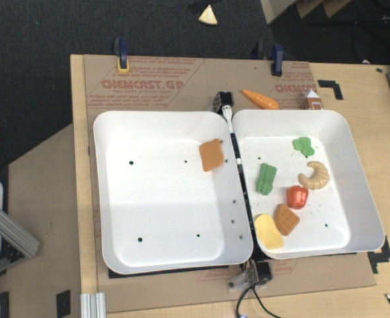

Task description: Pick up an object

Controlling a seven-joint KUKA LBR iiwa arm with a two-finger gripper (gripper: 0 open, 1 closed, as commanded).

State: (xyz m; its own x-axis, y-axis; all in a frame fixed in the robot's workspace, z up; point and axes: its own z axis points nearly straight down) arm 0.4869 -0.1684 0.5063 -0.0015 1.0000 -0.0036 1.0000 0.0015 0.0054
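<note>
Brown toast piece (pixel 211 156), flat and squarish with rounded corners, lies in the left bin (pixel 115 197) near its right wall.

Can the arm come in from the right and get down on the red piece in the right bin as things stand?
Probably yes. The red piece lies open from above in the right bin, though it is crowded: the croissant sits just beside it and the waffle close below, so a wide approach might nudge them.

Robot's body: its look cannot be told from this view
The camera is looking down on the tabletop (pixel 148 78) bearing the left bin (pixel 105 177) and the right bin (pixel 357 158), so colours, cables and markings of the arm are staying untold
</note>
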